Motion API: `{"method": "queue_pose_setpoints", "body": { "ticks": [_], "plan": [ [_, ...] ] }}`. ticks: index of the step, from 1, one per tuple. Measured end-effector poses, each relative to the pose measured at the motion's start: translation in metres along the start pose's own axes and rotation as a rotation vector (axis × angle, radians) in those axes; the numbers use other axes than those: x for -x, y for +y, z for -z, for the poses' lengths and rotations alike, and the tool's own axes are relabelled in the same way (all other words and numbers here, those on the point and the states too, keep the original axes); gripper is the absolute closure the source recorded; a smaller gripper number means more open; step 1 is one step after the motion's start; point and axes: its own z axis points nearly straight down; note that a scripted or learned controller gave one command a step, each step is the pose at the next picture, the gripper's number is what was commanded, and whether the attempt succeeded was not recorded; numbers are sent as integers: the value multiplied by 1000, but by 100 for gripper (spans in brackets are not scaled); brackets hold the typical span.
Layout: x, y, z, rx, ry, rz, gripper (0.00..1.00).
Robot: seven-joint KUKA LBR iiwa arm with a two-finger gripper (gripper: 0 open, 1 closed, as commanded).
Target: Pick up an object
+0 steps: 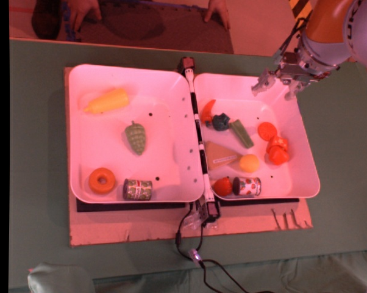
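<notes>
The gripper (pixel 276 88) hangs over the far right corner of the right bin (pixel 305 157), its two fingers spread apart with nothing between them, tips pointing toward the bin's middle. The grey arm (pixel 339 23) with its orange band comes in from the upper right. In the right bin, below and left of the gripper, lie a red-orange piece (pixel 208 109), a dark blue lump (pixel 220 122) touching it, and a green stick (pixel 241 133) slanting beside that. Nearer the right wall sit an orange disc (pixel 267 130) and an orange-red pair (pixel 278 151) just below it. A tan wedge (pixel 220 154) lies by the divider with a yellow ball (pixel 249 163) at its tip; a red piece (pixel 222 187) and a can (pixel 247 186) rest along the near wall. The left bin (pixel 80 133) holds a yellow bottle (pixel 107 101), a green cone (pixel 135 137), an orange ring (pixel 102 180) and a second can (pixel 137 190). Both bins sit on cardboard (pixel 128 227) on the green desk (pixel 37 133).
</notes>
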Motion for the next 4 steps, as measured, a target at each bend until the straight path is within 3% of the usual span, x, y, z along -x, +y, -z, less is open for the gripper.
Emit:
{"method": "queue_pose_setpoints", "body": {
  "ticks": [1,4],
  "plan": [
    [0,0,0,0,0,0,0],
    [10,-13,-126,-6,-1,-1,0]
  ]
}}
